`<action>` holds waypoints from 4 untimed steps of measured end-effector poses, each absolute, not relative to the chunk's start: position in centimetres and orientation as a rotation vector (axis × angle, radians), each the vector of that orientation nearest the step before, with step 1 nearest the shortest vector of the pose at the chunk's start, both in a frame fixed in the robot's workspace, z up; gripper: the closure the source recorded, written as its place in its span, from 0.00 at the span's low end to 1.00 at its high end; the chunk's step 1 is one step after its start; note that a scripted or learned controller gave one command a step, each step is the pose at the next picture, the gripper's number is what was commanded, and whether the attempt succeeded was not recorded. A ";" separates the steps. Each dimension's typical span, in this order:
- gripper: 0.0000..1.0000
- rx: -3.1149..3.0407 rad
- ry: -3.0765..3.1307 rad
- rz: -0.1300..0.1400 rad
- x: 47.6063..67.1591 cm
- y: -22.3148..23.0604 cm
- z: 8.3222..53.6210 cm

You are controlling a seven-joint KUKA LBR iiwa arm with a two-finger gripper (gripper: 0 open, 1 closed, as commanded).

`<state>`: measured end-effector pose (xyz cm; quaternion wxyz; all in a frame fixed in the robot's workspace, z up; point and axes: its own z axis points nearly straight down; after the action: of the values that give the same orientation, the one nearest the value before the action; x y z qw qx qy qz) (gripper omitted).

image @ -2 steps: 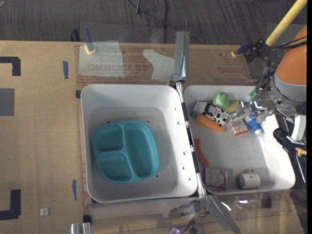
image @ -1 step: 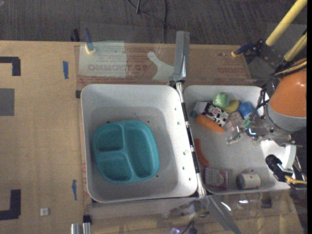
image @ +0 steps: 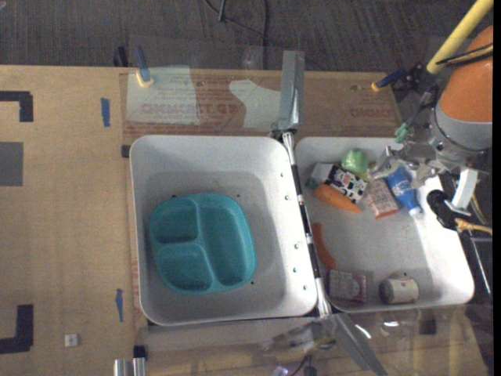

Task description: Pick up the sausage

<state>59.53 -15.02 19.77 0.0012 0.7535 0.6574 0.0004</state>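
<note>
Grey arm [image: 462,108] low over right bin [image: 446,288]; tool [image: 407,159] state unclear; sausage [image: 319,245] apart.

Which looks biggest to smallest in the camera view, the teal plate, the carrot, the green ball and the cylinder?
1. teal plate, by far
2. carrot
3. and 4. cylinder and green ball look too alike to rank.

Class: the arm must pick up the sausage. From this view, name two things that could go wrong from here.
1. The sausage lies along the left wall of the right bin, so a grasp may hit the wall or slip.
2. The gripper is over the clutter at the far side; the similarly shaped carrot could be taken instead.
</note>
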 end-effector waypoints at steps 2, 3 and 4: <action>0.00 2.755 1.505 0.001 66.8 -14.9 19.4; 0.00 2.993 0.952 0.000 65.1 -21.0 23.0; 0.00 2.897 1.258 0.002 54.1 -21.5 11.4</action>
<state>54.13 -21.51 11.40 -0.0084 0.9173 0.3982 0.0007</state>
